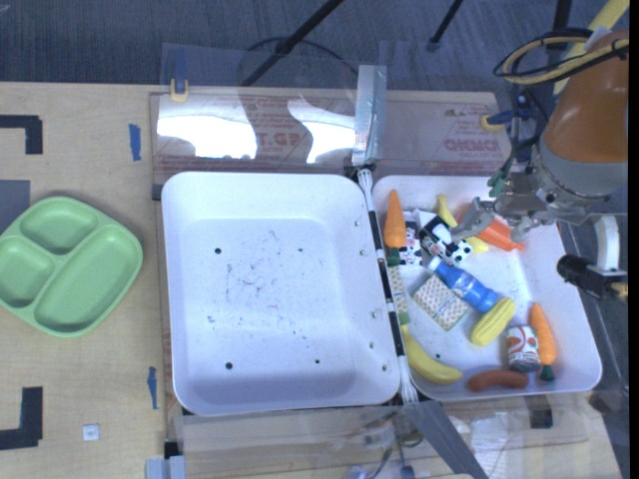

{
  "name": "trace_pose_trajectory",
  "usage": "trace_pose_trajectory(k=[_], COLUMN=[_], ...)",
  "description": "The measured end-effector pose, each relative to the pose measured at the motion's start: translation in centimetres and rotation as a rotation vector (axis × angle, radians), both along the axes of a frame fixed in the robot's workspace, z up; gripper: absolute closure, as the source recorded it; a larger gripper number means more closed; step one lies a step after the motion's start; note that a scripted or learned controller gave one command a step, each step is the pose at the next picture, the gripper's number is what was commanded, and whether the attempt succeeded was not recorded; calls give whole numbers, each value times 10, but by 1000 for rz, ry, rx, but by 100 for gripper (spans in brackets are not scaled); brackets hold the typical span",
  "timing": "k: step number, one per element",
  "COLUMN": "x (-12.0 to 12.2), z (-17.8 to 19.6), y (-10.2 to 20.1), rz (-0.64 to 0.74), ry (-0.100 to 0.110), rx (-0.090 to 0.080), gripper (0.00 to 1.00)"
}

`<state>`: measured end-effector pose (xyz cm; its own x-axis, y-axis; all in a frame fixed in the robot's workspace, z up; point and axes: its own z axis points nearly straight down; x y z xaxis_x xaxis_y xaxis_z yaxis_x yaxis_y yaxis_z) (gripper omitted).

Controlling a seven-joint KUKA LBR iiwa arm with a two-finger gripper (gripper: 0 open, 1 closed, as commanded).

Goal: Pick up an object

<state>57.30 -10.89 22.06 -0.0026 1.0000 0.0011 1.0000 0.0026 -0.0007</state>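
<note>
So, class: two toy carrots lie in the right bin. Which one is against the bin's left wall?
The carrot at the upper left, beside the divider; the other carrot lies near the right edge.

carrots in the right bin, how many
3. One carrot lies along the bin's left wall at the top, one sits under the claw, one lies near the right edge. More may be hidden.

The right bin [584, 372] holds a jumble: a carrot [395, 220] along its left wall, a blue bottle [467, 287] mid-heap, a banana [431, 360] and sausage [496, 379] near the front rim.
</note>
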Motion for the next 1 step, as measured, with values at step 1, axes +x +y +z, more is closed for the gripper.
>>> trace_pose_trajectory(k=[1], x=[-79], z=[-77], y=[-26], rz=[131], ry=[-1], rx=[0], gripper=[0])
